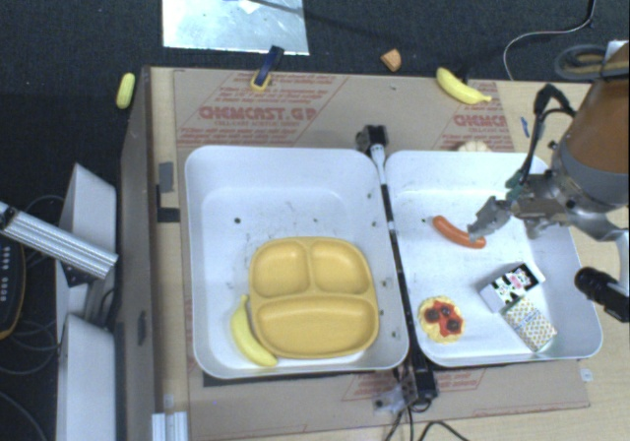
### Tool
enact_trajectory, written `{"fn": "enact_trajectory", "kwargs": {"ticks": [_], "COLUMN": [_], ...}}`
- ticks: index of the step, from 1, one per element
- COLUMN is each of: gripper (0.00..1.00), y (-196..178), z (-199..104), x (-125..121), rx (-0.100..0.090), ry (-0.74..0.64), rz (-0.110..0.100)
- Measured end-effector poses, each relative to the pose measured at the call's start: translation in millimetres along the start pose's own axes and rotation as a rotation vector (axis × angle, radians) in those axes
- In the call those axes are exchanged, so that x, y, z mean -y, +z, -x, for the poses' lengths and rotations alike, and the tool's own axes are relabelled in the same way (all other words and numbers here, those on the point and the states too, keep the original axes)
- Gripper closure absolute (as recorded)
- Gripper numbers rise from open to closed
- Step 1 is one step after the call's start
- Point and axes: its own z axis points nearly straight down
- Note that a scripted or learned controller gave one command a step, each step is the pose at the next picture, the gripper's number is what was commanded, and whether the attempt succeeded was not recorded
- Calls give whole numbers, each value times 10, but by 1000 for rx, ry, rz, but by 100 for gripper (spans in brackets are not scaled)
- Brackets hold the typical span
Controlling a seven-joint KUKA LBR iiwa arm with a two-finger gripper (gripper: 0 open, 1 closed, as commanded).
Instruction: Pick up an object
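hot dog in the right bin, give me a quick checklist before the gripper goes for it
1. Hot dog lies flat in the right bin: ok.
2. Nothing on top of it: ok.
3. Gripper close beside its right end: ok.
4. Fingers straddling it: cannot tell.
5. Small pizza and card box lie apart from it: ok.
6. Hot dog already held: not ok.

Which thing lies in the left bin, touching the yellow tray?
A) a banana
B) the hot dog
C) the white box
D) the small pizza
A: a banana lies against the lower left edge of the tray in the left bin, while the hot dog, pizza and box are in the right bin.
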Motion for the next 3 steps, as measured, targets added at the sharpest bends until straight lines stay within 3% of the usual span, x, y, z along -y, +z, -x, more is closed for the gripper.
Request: {"fn": "enact_trajectory", "kwargs": {"ticks": [1, 2, 3], "gripper": [0, 0, 100], "y": [827, 1741, 1622], "z": [225, 189, 192], "x": [-739, -858, -874], "rx": [0, -1, 0], "ry": [2, 3, 2], "rz": [-2, -3, 2]}}
